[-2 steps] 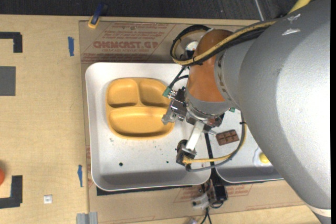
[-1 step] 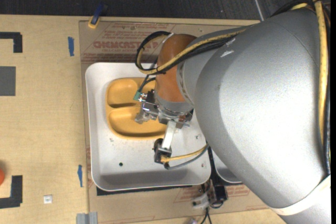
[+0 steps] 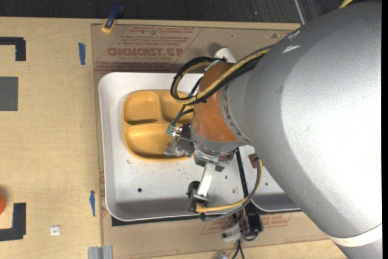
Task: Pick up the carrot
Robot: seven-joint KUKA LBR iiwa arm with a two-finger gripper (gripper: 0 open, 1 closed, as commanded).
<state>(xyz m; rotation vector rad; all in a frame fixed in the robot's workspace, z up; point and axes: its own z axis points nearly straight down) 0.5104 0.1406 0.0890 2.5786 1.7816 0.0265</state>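
From where I stand, the arm (image 3: 327,118) reaches in from the right and bends steeply down over the left bin (image 3: 115,148). Its grey bulk covers most of the right bin (image 3: 276,200). The orange band (image 3: 212,118) sits above the wrist, and the end effector (image 3: 180,141) points down at the near edge of a yellow dish (image 3: 145,109) with two hollows, which lies in the upper part of that bin.

I cannot tell where the carrot lies. The wrist covers the middle of the bin, so it may be under there. I also cannot tell whether the end effector is open or shut, or whether it has hold of anything.

An orange scrap (image 3: 2,204) at the far left edge of the desk (image 3: 48,148) is too cut off to name.

To do this step well, I reckon the arm should come down straight and clear of the dish's rim. It should close across the carrot's narrow width rather than along its length, then lift slowly so a poor grip shows early. Catching the dish by its lip looks like the main risk.
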